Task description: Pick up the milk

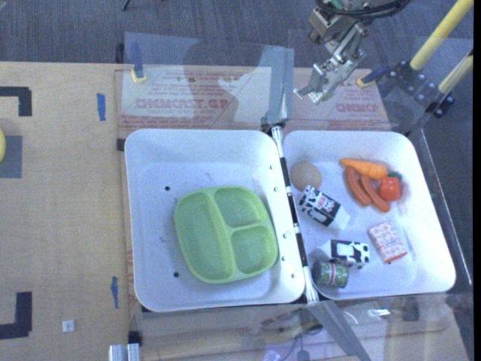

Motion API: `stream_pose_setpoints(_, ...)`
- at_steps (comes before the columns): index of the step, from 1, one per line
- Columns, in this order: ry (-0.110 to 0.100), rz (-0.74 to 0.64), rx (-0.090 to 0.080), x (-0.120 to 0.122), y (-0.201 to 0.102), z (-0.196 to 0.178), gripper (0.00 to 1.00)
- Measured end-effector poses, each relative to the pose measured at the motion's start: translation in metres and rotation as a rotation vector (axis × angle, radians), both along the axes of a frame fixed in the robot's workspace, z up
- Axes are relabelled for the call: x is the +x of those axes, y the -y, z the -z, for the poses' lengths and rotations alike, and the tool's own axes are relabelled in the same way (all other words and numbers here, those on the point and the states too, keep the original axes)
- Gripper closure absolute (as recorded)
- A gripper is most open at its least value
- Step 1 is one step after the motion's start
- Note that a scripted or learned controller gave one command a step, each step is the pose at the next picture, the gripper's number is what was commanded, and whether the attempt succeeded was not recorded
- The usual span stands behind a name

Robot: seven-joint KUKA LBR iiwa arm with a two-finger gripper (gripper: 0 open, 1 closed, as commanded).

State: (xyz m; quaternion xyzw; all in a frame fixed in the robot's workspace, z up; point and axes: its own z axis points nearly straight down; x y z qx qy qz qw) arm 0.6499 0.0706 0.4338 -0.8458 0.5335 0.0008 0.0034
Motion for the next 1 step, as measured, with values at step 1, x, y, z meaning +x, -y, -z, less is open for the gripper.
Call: stream_pose_setpoints(1, 0.001, -0.255, 0.0, 0.0094, -0.0084, 0.0001, 1.0)
